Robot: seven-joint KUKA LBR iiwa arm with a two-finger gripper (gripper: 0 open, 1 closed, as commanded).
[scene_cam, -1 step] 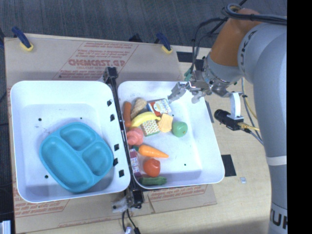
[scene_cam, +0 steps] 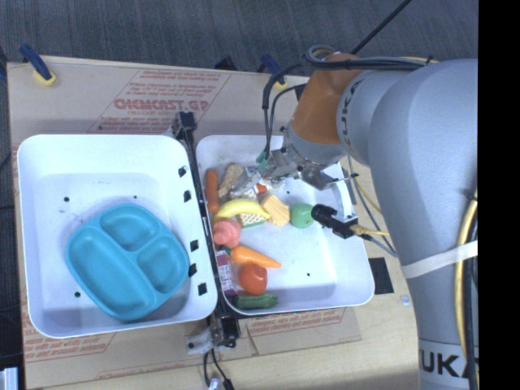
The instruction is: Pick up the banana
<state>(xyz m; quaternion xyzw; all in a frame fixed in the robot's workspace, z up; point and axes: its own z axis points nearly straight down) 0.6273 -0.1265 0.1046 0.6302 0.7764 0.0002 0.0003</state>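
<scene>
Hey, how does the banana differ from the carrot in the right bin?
The banana is yellow; the carrot is orange. The banana is curved, while the carrot is a straight cone tapering to a point at the right. The banana lies higher in the bin, close under the gripper; the carrot lies lower, beside a tomato. Both are toy foods lying flat in the same bin.

The table (scene_cam: 370, 319) carries a printed cardboard sheet (scene_cam: 162, 96); two shallow white bins, left (scene_cam: 32, 169) and right (scene_cam: 345, 270), sit side by side on it.
</scene>
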